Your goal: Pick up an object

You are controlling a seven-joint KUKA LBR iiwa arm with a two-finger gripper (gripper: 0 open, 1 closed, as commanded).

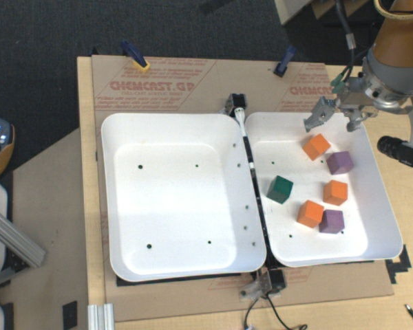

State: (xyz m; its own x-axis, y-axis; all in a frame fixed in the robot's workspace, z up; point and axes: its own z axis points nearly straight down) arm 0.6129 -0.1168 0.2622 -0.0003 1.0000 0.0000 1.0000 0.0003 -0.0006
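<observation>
Nearest the camera, a small purple cube [332, 221] touches an orange cube [310, 213] in the right-hand shallow white plastic bin [378, 243]. Beyond them sit a dark green cube [280, 189], a second orange cube [335, 192], another purple cube [340, 162] and a third orange cube [316, 146]. The grey two-finger gripper [337, 116] hangs over the bin's far edge, fingers spread and gripping nothing, just beyond that third orange cube, probably the easiest target. The left-hand white bin [117, 184] lies alongside.
</observation>
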